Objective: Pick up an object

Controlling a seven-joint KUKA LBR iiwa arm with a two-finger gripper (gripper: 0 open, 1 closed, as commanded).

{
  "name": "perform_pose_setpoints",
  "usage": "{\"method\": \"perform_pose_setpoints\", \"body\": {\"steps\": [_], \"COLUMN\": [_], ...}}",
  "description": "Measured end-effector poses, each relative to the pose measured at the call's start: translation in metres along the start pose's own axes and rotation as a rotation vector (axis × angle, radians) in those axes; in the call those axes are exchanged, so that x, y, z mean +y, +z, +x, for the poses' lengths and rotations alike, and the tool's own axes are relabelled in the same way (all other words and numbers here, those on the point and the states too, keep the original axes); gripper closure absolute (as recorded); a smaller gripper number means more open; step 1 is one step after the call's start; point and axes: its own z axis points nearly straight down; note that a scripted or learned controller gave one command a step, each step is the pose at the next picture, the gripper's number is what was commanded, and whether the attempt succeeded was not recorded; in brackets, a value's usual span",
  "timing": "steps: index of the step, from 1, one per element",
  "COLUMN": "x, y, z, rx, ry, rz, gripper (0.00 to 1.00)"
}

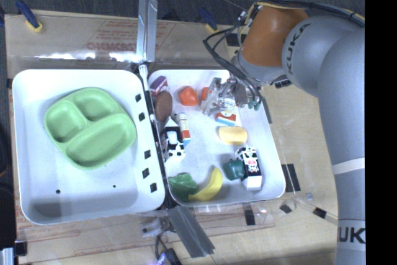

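Camera view. Two white bins side by side on bench; left bin (37,195) holds green divided plate (90,126), right bin (273,177) holds the small items. Landmark: yellow block (232,134), mid-right bin. Arm (329,65) in from right, orange band (270,34) up and right of block. Gripper (224,96) low in bin just above block, over a red-and-white item (226,116) lying between gripper and block; grip state cannot be told, contact with item unclear. Orange piece (188,95) up-left of block, near gripper. Brown oval (163,105) farther left by bin wall, purple-striped item (159,82) above it. Black-and-white cow toys: one (175,144) left of block, one (250,166) below-right on white cube. Teal item (234,169) below block, touching cow. Banana (209,186) and green leafy piece (183,184) below-left, at bin's near edge, touching each other.
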Motion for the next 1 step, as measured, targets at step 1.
{"method": "perform_pose_setpoints", "body": {"steps": [1], "x": [0.053], "y": [-0.1109], "z": [0.0009], "rx": [-0.02], "ry": [0.118], "rz": [0.001], "gripper": [1.0]}}
